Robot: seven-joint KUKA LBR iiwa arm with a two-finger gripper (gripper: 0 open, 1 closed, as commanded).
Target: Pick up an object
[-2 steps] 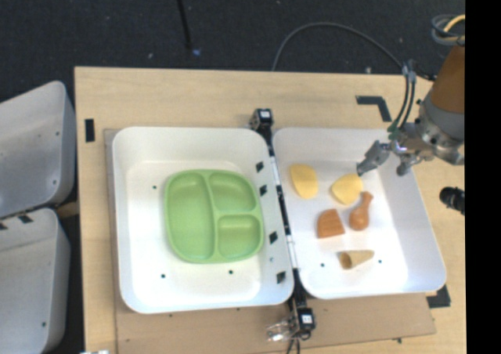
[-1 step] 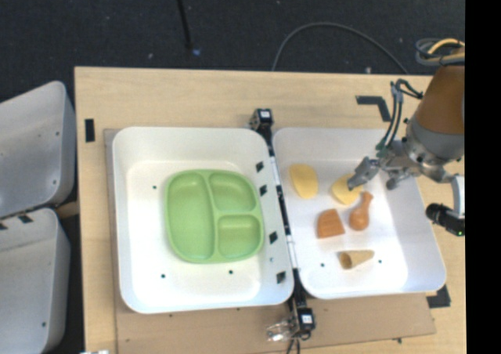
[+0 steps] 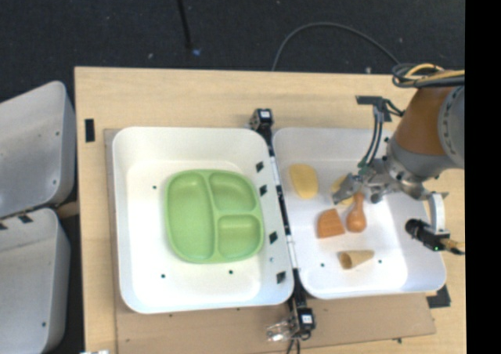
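Now our hand (image 3: pixel 354 194), fingers spread, straddles the carrot (image 3: pixel 357 218); we should center, close squarely, then lift straight.

A green divided tray (image 3: pixel 213 215) is being carried by the left bin (image 3: pixel 133 266). In the right bin (image 3: pixel 391 278), the pincer (image 3: pixel 354 190) is being positioned above an orange piece (image 3: pixel 356 218), beside a yellow piece (image 3: pixel 304 181), an orange wedge (image 3: pixel 329 224) and a tan cone (image 3: pixel 356 259).
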